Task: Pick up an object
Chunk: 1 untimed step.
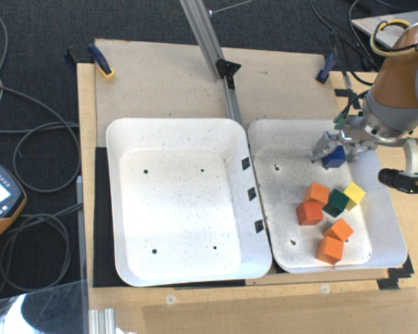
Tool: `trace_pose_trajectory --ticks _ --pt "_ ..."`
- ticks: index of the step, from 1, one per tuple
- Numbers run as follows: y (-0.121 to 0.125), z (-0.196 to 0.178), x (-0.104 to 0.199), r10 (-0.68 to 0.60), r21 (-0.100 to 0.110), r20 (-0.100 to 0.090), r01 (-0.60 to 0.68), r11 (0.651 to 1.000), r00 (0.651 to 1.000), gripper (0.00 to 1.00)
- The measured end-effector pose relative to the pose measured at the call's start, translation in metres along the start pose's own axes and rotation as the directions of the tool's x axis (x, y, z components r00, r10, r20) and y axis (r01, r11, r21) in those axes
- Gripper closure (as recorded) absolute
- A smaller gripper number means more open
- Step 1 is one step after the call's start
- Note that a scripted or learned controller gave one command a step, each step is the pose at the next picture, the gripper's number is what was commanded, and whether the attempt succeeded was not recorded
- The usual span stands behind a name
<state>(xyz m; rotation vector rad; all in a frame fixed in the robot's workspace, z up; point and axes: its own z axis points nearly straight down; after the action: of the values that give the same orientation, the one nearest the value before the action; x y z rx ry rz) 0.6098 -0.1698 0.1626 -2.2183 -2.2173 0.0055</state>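
Over the right bin, the gripper hangs low above the upper part of the floor, its metal fingers drawn in around a small blue block, which sits between them. From here it looks gripped, though I cannot tell whether the block is lifted or touching the plastic. The arm comes in from the right, grey with a smooth orange band.

Lower in the same bin lies a loose cluster of little cubes, matte and sharp-edged: an orange block, a red-orange block just below it, a dark green block touching a yellow block, and two more orange blocks stacked close near the front rim. The blue block sits apart from this cluster, above it.

The left bin is shallow white plastic with rounded corners, speckled with fine dark marks. Both bins rest on a pale wooden bench, and a slanted metal rail crosses its back.
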Motion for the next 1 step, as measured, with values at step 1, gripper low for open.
trace_pose_trajectory --ticks 1 --pt "-0.0020 0.0436 0.0052 -0.001 0.000 -0.001 0.001 1.000 1.000 0.00"
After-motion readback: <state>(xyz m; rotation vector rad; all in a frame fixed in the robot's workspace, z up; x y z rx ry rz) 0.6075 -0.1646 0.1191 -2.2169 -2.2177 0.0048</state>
